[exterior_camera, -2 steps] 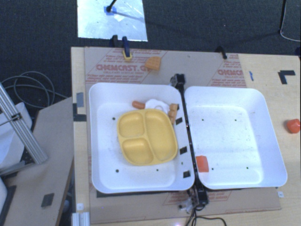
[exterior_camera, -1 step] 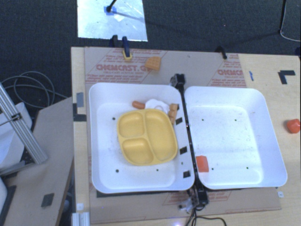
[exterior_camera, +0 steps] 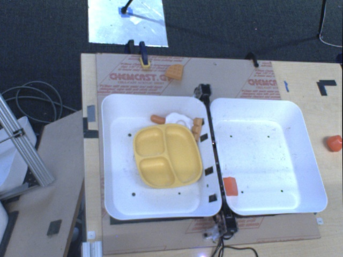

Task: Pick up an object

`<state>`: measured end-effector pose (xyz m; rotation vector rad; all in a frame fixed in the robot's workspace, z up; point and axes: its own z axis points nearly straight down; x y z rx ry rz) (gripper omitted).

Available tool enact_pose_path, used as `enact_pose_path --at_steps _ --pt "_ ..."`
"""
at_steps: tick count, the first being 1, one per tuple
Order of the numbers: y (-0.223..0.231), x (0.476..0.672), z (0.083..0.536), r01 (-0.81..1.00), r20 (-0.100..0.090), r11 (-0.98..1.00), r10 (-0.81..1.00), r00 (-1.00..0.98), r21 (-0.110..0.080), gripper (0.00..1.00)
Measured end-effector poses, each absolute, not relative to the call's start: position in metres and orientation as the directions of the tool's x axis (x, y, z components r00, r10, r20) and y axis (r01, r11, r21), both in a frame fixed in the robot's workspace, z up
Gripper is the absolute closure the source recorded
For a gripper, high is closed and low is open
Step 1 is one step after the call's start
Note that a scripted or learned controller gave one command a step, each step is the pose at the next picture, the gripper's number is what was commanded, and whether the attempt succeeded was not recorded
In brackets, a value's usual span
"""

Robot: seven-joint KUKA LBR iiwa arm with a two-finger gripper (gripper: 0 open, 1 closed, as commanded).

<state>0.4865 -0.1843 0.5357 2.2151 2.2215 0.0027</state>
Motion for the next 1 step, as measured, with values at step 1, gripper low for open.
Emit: enact_pose_path --at_steps 1 --pt "-0.1843 0.4865 0.5357 1.000 -0.002 0.003 1.000 -0.003 0.004 0.00"
